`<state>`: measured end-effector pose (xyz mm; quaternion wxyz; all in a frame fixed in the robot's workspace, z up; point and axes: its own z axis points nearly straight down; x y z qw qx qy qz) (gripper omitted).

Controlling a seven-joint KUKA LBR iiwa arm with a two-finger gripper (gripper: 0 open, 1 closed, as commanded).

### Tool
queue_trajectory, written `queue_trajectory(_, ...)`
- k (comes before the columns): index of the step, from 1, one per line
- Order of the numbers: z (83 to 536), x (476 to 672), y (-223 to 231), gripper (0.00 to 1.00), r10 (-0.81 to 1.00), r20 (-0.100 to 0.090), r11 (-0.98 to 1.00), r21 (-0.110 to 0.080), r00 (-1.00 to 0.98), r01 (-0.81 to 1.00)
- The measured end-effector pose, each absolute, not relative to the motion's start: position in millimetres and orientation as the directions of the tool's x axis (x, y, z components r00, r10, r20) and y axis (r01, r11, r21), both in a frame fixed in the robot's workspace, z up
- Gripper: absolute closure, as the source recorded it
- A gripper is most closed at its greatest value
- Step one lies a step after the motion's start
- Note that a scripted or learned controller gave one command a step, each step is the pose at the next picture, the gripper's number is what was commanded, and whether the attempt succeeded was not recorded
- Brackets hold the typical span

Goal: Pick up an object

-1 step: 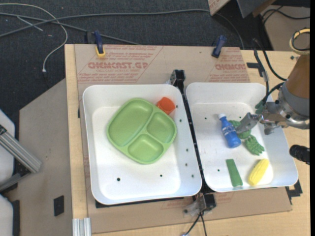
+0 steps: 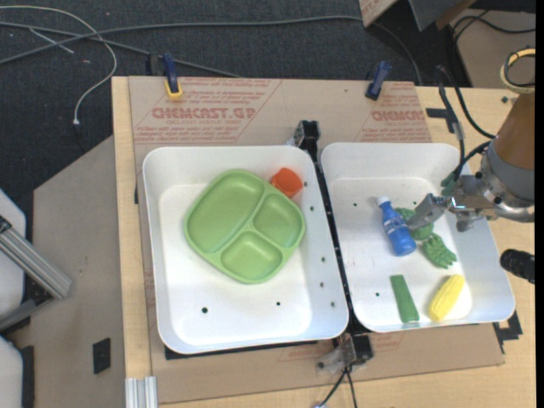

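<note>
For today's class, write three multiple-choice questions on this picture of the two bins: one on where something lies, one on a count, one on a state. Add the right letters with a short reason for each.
1. Where does the green divided plate lie?
A. In the left bin
B. In the right bin
C. On the carpet

2. How many compartments does the plate have?
A. Two
B. Three
C. Five

3. How does the blue bottle rest?
A. Standing upright
B. Lying on its side
C. Lifted clear of the bin

Key:
1 A: the plate sits on the floor of the left bin, with a small orange object at its upper edge.
2 B: its ridges part one long section from two smaller ones.
3 B: the bottle lies flat on the floor of the right bin, near the end effector, above the green stick and yellow corn.
</note>
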<state>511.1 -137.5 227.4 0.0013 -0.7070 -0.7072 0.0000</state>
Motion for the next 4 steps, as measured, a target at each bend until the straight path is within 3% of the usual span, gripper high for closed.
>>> queue_trajectory(2,109,512.0,-134,0.00,1.000,0.003,0.000,-0.008,0.000,1.000)
queue_trajectory(3,84,511.6,-133,0.00,1.000,0.003,-0.001,-0.005,0.001,1.000)
queue_trajectory(4,96,512.7,-133,1.00,1.000,0.002,0.000,0.000,0.000,1.000)
